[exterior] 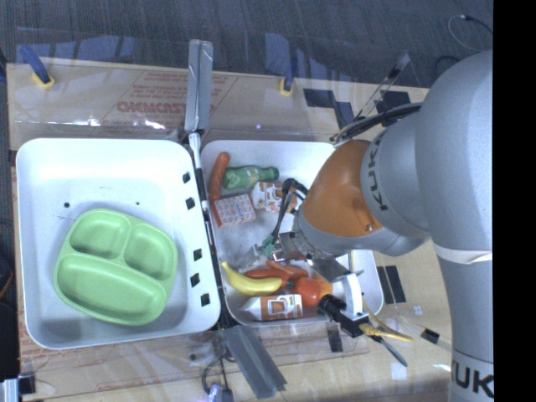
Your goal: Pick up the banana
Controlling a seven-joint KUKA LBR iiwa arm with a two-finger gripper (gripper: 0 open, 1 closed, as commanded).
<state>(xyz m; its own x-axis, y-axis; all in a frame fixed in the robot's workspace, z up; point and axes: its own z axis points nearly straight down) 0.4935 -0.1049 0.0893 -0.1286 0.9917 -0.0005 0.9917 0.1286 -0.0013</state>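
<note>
Banana point(249, 282) lies in the right bin point(295, 151), untouched; whether the fingers are apart cannot be told.

So there's just one camera, fixed up above the bench and looking down at a slant, far enough back to catch both shallow white plastic bins point(33, 224) side by side. The far edge of the bench sits at the top of the frame, the near edge at the bottom. The big grey arm with the orange band point(402, 191) comes in from the right and looms close, covering probably a third of the right bin.
</note>
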